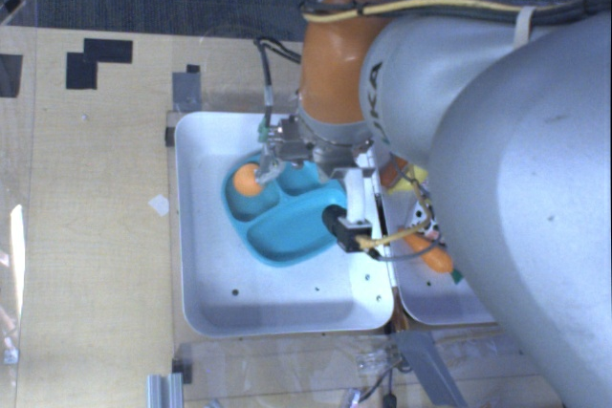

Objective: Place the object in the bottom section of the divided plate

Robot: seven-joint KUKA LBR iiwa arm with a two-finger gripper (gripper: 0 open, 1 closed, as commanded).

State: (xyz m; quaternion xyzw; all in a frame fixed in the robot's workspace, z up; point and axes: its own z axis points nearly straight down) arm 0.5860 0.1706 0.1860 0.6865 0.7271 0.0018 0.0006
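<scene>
Gripper (271, 160) hangs over the blue divided plate (292, 239) mid left bin (206, 301); an orange ball (247, 181) sits in its upper-left section.

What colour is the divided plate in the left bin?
Bright blue; the divided plate shows best in the camera view.

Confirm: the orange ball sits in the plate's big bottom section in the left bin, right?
Not quite. The camera view shows the orange ball in a small upper-left section of the blue plate, not the big bottom section, which lies bare. The plate is in the left bin, as you said.
</scene>
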